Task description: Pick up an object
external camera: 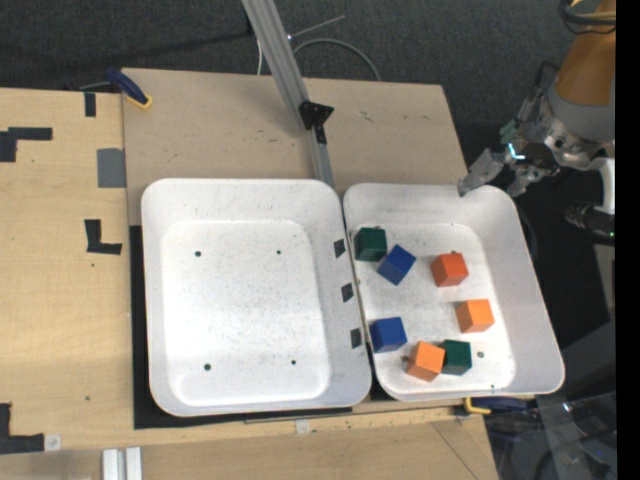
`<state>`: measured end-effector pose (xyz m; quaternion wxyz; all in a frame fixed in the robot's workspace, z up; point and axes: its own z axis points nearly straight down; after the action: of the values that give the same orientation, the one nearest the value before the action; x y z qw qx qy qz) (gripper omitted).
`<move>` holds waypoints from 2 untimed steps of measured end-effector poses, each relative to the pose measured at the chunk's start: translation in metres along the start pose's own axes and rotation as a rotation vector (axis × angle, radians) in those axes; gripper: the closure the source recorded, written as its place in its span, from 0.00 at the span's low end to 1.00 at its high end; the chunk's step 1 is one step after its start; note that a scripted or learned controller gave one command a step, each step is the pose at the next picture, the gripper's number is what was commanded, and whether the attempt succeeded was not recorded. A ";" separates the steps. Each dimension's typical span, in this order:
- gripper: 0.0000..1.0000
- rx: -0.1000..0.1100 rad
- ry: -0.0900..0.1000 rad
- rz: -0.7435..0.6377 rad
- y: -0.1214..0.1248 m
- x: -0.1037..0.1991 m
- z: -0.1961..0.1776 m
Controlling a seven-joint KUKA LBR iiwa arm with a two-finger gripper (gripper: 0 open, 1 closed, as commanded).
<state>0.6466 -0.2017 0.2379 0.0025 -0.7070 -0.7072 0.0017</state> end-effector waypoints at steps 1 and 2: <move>0.00 -0.004 -0.002 -0.002 0.001 0.000 -0.004; 0.00 0.002 0.000 -0.002 0.000 0.007 0.060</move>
<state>0.6466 -0.1943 0.1782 0.0030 -0.7062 -0.7080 0.0023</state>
